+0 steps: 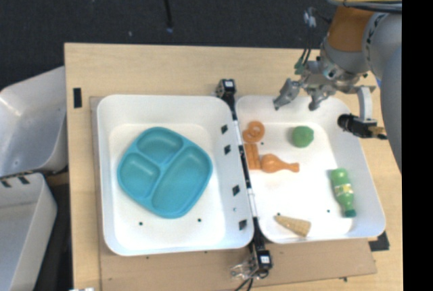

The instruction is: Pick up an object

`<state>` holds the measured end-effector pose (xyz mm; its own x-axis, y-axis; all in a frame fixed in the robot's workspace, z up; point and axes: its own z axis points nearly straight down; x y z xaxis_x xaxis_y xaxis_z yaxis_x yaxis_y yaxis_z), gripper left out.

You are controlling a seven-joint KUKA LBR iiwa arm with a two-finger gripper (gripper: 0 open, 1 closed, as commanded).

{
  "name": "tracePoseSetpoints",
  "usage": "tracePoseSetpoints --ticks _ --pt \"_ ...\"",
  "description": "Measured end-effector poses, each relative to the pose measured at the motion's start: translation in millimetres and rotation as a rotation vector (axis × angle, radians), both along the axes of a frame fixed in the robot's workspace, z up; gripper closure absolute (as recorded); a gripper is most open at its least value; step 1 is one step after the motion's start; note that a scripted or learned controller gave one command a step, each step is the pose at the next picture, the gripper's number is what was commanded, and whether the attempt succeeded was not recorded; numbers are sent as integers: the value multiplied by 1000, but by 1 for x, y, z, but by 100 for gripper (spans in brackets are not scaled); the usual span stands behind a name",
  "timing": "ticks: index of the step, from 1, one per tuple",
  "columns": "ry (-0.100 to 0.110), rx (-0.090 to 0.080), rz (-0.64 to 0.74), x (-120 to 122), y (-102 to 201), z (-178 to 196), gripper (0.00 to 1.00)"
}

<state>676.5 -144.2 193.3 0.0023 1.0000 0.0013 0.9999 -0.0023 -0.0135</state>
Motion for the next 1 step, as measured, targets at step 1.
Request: tracePoseSetpoints --ticks 1 --pt "-15 -2 3 3 0 10 0"
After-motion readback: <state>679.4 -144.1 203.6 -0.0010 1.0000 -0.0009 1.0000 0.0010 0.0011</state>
